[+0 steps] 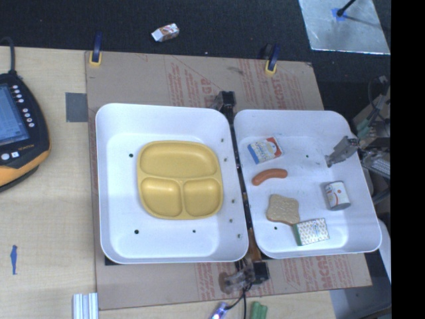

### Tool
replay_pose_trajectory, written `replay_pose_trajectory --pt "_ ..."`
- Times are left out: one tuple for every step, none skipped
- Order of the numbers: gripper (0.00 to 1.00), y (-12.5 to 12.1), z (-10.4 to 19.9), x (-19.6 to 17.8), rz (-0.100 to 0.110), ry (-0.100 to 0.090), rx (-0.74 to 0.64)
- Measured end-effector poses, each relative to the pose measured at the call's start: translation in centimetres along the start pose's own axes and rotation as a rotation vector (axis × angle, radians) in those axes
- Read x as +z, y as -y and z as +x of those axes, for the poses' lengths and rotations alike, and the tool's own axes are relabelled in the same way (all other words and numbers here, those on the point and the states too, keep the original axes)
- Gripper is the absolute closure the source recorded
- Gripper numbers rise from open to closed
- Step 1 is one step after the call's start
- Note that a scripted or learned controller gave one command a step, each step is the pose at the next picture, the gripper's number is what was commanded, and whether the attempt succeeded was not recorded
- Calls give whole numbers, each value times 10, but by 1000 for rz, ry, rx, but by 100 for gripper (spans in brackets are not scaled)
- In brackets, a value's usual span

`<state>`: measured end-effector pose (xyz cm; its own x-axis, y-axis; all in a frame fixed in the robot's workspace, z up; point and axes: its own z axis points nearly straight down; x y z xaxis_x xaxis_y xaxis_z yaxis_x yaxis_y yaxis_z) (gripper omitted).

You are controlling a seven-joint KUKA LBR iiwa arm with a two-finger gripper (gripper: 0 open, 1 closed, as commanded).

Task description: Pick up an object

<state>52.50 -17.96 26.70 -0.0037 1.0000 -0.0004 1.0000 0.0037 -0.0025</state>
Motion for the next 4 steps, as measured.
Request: replay_pose_trajectory --pt "0 7 66 176 2 0 -3" --pt "0 -45 -14 175 -1 0 2" --pt "0 -8 -9 176 1 0 -1" --pt "0 -46 87 66 -2 -2 -2"
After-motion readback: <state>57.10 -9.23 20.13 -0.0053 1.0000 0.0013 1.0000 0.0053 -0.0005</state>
